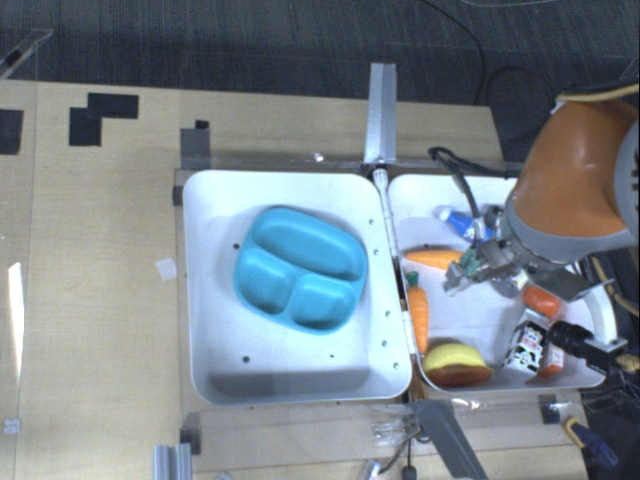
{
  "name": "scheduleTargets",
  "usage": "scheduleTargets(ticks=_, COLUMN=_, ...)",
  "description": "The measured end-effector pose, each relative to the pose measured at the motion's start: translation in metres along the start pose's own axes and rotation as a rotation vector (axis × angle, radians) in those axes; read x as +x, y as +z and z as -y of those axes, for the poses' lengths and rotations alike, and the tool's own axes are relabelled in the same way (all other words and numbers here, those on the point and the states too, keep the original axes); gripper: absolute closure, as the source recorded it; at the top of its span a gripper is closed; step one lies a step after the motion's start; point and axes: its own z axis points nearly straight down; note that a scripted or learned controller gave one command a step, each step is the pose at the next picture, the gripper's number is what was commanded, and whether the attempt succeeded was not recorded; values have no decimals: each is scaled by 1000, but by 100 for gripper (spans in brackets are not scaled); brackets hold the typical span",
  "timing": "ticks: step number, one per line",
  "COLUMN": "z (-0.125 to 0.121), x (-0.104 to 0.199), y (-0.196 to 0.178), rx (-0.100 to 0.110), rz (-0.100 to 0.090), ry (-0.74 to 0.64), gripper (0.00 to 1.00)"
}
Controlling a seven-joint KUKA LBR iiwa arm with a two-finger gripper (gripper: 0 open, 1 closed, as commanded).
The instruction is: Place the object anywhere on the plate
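A pale wooden bench (90,298) is lying under even light, dark carpet (200,18) is running behind it, black patches (100,116) are showing at its left.

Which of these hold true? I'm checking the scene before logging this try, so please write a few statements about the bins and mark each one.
1. The blue plate lies in the left bin. True.
2. A carrot sits on the plate. False: both carrots lie in the right bin.
3. The pincer hovers over the right bin. True.
4. The plate has one undivided well. False: it has three compartments.
5. A yellow-and-red fruit lies at the right bin's near edge. True.
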Motion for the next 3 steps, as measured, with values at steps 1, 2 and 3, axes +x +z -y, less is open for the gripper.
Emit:
scheduleTargets(ticks=1, z=-78, x=62, y=6, rx=2, rz=-1, ry=-30, gripper=100)
scheduleTargets(ticks=2, z=-47, x=82, y=29, rx=0, rz=-1, ry=-383, gripper=100)
scheduleTargets(ticks=3, z=-110, x=27, y=7, rx=-3, rz=1, ry=-517, gripper=100)
